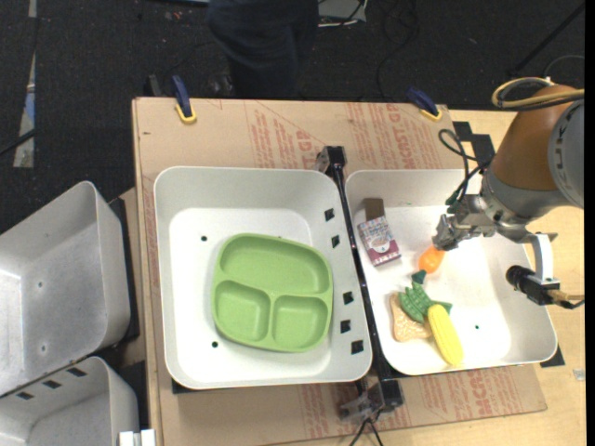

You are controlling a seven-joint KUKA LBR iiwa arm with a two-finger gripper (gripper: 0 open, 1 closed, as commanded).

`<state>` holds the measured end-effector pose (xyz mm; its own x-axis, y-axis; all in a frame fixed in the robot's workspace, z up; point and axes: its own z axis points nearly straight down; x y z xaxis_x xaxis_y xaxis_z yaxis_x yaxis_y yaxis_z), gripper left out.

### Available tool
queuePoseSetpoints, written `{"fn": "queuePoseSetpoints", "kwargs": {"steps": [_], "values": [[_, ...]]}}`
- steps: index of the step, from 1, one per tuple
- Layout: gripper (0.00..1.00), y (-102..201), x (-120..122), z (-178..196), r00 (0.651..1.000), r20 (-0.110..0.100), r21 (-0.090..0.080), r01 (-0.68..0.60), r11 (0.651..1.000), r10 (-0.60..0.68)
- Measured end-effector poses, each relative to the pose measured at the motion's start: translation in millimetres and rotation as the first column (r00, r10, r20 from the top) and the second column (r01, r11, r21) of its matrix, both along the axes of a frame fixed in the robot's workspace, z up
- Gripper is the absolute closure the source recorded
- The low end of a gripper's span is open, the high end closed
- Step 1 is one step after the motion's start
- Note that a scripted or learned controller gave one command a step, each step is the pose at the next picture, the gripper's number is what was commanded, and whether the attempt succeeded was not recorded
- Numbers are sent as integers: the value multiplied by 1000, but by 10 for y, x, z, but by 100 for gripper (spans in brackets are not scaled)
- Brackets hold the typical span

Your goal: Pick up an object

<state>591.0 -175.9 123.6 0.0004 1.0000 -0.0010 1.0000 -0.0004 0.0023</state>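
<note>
In the camera view, the step in hand is judged to be the grasp of the small round orange toy fruit point(429, 260), which lies in the right shallow white plastic bin point(521, 351). To do this step well, the two-finger gripper point(450, 234) should be lowered straight onto the orange fruit so that it comes between the two fingers, and the fingers should be closed only when they reach past its widest part, because a round thing is easily pushed aside. The other objects are near the fruit: below it lie a yellow toy corn cob with green leaves point(444, 333) and a flat tan biscuit-shaped toy point(405, 323), and to its left lies a small brown and pink printed packet point(377, 236). These should not be touched during the descent.

The grey arm with its orange band point(525, 147) is reached in from the right and is bent down over the right bin. The gripper is seen just above and to the right of the orange fruit, very close to it. Nothing is seen between the fingers, and whether they are spread or closed cannot be told. Far left of the fruit, a light green plastic tray with three compartments point(272, 292) lies in the left white bin point(186, 193).
</note>
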Motion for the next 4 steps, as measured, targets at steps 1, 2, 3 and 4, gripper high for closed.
{"fn": "queuePoseSetpoints", "kwargs": {"steps": [1,2,3,4], "values": [[100,-55,51,448,1000,2,-1,-2,1000,2],[100,-33,81,876,1000,2,0,-3,1000,3],[100,-32,88,1070,1000,1,0,-3,1000,3],[100,507,91,965,1000,-4,2,-6,1000,6]]}}
